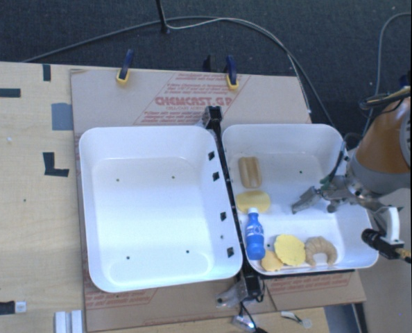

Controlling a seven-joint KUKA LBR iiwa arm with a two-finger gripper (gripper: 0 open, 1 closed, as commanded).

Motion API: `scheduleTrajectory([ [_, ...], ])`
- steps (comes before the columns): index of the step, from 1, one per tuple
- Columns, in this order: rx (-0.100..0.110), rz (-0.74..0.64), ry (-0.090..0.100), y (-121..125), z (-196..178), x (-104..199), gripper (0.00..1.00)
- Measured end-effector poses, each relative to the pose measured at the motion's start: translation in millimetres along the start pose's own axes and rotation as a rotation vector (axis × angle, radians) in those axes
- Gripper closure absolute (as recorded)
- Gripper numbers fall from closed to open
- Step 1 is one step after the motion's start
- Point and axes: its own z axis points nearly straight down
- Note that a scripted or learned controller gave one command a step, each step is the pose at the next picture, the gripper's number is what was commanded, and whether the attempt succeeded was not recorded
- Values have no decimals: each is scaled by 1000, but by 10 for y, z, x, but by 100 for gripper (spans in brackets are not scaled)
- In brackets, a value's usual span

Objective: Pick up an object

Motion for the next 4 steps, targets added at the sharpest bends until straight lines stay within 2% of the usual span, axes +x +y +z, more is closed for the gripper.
scheduleTrajectory([
  [1,-4,0,-1,9,-123,-4,100],
  [3,-8,0,-2,47,-1045,70,100],
  [4,-3,-3,0,150,-970,538,100],
])
